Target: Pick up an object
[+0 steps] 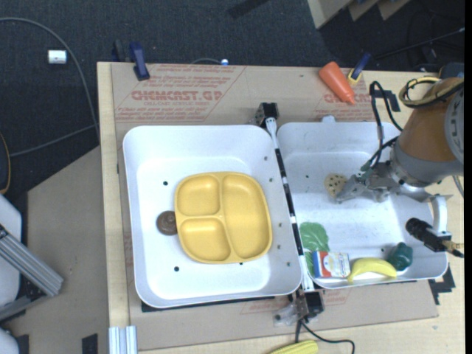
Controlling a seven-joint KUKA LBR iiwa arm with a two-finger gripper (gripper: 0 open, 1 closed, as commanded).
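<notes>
My gripper (pixel 348 190) hangs low over the upper middle of the right bin (pixel 346 135), reaching in from the right under the arm's orange band (pixel 430 127). Its tip sits right beside a small tan perforated disc (pixel 334 184) lying on the bin floor; whether it touches the disc I cannot tell. Along the bin's front lie a green leaf-shaped piece (pixel 313 236), a small colourful carton (pixel 329 264), a yellow banana (pixel 372 269) and a dark green object (pixel 400 257).
The left bin (pixel 147 168) holds a yellow divided plate (pixel 223 217) with a brown round piece (pixel 167 223) at its left edge. A black part (pixel 426 234) juts over the right bin's right side. An orange object (pixel 337 82) lies on the bench behind.
</notes>
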